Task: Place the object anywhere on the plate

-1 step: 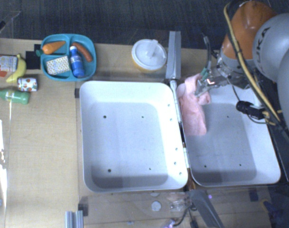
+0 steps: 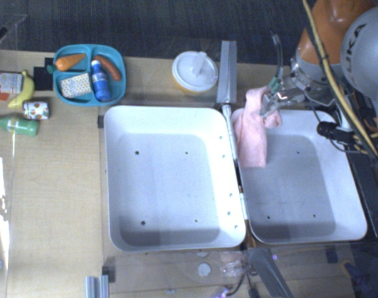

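Observation:
A pink cloth (image 2: 251, 132) hangs limp over the left part of the right bin (image 2: 313, 222), near the seam between the two bins. Its top corner is bunched between the fingers of my gripper (image 2: 271, 100), which is shut on it above the bin's back left corner. The plate (image 2: 117, 61) is a blue divided one on the bench at the back left, well away from the gripper. It holds a toy carrot (image 2: 71, 61), a sausage (image 2: 111, 69), a blue bottle (image 2: 100, 82) and a patterned block (image 2: 74, 85).
The left bin (image 2: 170, 179) lies between the cloth and the plate. A white lidded cup (image 2: 195, 71) and an upright metal bar (image 2: 226, 73) stand behind the bins. A banana (image 2: 24, 89), a can (image 2: 35, 110) and a green bottle (image 2: 15, 125) lie at far left.

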Robot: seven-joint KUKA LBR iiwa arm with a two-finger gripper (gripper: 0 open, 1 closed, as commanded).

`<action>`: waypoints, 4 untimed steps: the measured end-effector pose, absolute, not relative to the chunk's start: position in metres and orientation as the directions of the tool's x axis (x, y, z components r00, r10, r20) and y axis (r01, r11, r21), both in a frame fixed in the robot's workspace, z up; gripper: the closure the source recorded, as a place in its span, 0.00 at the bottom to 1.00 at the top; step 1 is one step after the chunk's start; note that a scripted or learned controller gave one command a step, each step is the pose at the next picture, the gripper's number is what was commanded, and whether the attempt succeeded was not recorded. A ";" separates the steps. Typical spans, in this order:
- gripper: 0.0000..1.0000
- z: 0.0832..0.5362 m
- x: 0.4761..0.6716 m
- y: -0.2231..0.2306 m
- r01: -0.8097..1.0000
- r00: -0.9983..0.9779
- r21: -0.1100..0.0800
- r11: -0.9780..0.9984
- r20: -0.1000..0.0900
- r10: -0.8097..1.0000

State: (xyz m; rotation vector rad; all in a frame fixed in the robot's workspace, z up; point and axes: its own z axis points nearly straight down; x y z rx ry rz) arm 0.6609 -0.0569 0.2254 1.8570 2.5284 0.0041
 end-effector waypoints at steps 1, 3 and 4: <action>1.00 0.216 0.642 -0.008 0.759 -0.651 0.003 0.651 -0.002 0.759; 1.00 0.231 0.594 0.076 0.061 -0.998 0.003 0.998 -0.004 0.061; 1.00 0.226 0.576 0.125 -0.004 -1.000 0.002 1.000 -0.003 -0.004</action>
